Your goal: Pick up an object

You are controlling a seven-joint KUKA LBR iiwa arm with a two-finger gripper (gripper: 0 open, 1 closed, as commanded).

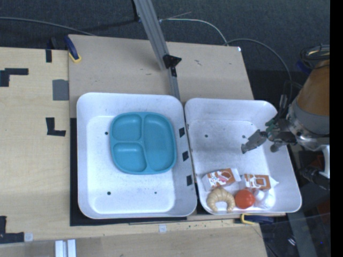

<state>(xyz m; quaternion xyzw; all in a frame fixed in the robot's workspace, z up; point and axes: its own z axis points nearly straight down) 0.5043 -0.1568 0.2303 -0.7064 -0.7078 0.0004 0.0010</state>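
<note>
My gripper (261, 145) hovers over the right side of the right bin (225, 114), its two dark fingers spread open with nothing between them. Below it, along the bin's near edge, lie a tan croissant (221, 198), a red tomato-like ball (244, 198), a white-and-orange packet (221, 178) and a second such packet (259, 182). These objects are apart from the gripper, which is farther back and slightly right of them. A pale object (266, 198) lies beside the red ball.
The left bin (94, 194) bears a blue divided plate (143, 142). A grey metal pole (153, 25) slants in from the top to the divide between the bins. The arm's orange band (317, 92) is at the right edge.
</note>
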